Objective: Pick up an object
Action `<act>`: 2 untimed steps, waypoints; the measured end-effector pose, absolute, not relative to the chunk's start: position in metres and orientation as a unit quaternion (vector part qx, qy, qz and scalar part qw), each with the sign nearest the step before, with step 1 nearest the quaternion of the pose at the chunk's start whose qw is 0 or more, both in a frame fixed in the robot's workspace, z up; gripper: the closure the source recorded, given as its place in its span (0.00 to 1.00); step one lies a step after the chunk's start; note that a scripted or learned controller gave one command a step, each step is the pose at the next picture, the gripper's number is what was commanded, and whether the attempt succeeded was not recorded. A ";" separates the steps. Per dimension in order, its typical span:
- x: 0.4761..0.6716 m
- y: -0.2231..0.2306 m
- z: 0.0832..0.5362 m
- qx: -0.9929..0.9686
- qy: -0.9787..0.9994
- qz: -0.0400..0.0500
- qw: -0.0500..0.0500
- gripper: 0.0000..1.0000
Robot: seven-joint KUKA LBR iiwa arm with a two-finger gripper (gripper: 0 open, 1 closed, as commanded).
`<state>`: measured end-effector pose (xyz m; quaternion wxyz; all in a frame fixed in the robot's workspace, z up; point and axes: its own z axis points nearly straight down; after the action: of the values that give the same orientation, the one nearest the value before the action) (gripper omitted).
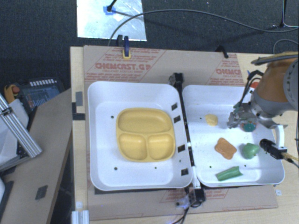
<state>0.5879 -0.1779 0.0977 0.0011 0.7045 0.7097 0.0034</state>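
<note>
Dark carpet surrounds the desk, which carries two white bins side by side. Inside the left bin lies a yellow divided tray. The right bin holds a pale yellow piece, an orange piece, a green round piece and a green long piece. The end effector is low over the right bin, beside a teal object that is partly hidden; if the end effector is open or closed, I cannot tell. The arm is cut off by the right edge.

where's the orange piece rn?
In the right bin, near the middle, lying on the floor: the orange piece sits left of the green ball and above the green stick.
</note>
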 end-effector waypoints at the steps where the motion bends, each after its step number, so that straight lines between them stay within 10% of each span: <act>1: 0.596 -0.180 0.161 0.705 0.709 0.002 0.004 1.00; 2: 0.592 -0.185 0.223 0.705 0.709 0.002 0.004 1.00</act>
<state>0.5919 -0.1846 0.2228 0.0041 0.7053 0.7089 0.0019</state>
